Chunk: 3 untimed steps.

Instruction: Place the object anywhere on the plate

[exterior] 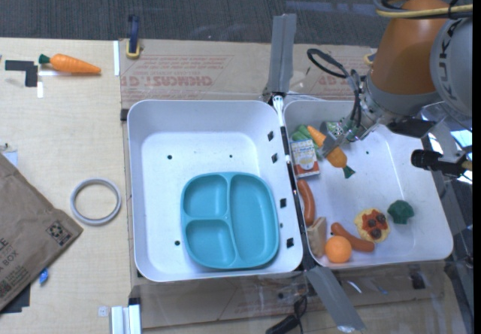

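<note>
A teal three-compartment plate [252,212] lies in the left white bin [150,174], toward its front. My gripper [338,137] hangs over the back left of the right bin [421,174]. It is shut on a small orange toy carrot [336,156], whose green top points down and to the right. The carrot is lifted clear of the bin floor, just right of a small carton [304,156]. A second orange and green toy vegetable [316,134] lies just left of the fingers.
The right bin also holds a red sausage [307,201], a pizza slice [373,224], broccoli [400,211], an orange ball [339,250] and a bread piece [318,234]. On the bench to the left lie another carrot [71,64], a tape ring [95,200] and a cardboard box [26,238].
</note>
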Tool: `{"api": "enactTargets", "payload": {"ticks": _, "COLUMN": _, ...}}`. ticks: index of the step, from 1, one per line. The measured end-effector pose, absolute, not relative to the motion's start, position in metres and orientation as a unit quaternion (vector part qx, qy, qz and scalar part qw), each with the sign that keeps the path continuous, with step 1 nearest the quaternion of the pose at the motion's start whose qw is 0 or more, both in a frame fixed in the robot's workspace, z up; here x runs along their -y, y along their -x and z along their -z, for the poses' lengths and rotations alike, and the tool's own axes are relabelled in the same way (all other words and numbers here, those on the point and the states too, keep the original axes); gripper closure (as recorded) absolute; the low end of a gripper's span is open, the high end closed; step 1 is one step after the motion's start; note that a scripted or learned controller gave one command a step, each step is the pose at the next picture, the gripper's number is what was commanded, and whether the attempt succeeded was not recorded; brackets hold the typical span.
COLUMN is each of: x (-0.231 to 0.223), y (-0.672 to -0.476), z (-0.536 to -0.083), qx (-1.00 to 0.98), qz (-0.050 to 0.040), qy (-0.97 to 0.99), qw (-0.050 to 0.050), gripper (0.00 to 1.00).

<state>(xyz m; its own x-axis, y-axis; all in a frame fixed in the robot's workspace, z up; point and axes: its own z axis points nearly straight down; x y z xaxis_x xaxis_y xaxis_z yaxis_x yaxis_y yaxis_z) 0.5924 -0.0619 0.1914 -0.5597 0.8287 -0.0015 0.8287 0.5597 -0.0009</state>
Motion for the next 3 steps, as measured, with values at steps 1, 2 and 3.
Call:
{"api": "enactTargets", "payload": {"ticks": 1, "x": 0.014, "y": -0.546, "z": -0.191, "qx": -0.888, "qz": 0.0007, "qy": -0.459, "qw": 0.000, "gripper": 1.00}}
{"api": "enactTargets", "payload": {"ticks": 2, "x": -0.050, "y": -0.531, "z": -0.191, "qx": -0.933, "qz": 0.0006, "qy": -0.361, "qw": -0.001, "gripper": 1.00}}
{"api": "enactTargets", "payload": {"ticks": 3, "x": -0.050, "y": -0.531, "z": -0.191, "qx": -0.932, "qz": 0.0005, "qy": -0.361, "qw": 0.000, "gripper": 0.00}}
